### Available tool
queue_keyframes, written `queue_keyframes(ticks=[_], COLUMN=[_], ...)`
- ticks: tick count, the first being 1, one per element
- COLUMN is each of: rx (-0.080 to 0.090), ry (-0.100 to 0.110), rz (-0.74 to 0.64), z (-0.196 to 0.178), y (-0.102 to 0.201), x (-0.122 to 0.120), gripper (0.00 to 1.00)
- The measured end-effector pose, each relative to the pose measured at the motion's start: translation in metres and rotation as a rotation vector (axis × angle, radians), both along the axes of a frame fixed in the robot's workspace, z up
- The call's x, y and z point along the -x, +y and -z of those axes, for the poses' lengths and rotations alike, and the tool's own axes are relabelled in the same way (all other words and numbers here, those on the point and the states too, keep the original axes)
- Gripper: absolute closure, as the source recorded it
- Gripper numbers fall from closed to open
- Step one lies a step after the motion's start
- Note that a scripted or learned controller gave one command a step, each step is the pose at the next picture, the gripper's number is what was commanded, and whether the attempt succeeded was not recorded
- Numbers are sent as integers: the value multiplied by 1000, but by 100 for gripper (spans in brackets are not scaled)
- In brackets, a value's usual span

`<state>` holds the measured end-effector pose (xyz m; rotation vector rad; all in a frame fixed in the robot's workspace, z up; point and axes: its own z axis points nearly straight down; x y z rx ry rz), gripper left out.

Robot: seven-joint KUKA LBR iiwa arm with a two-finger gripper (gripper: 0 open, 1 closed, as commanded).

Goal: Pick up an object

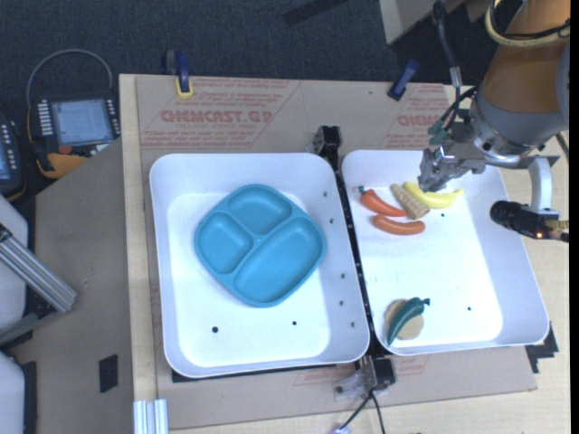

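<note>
banana [441, 198]: yellow, upper part of the right bin [470, 269], touching a tan ridged piece [412, 201]
my hand [437, 175]: right on top of the banana's upper end, honestly can't tell if it's pinching or spread
neighbours: two orange sausage-looking things [391, 215] just left of it
near corner: green pepper [406, 315]
left bin [181, 269]: blue divided plate [260, 243]
</note>
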<state>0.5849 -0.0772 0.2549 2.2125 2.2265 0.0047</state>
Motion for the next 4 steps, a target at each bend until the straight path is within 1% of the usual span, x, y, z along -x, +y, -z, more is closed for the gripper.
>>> queue_keyframes(ticks=[1,2,3,4], rx=[-1,-1,-1,1], ry=[2,0,2,2], rz=[0,0,0,4], z=[15,13,34,33], y=[58,103,151,148], x=[-16,-38,-60,-60], gripper=[100,100,100,0])
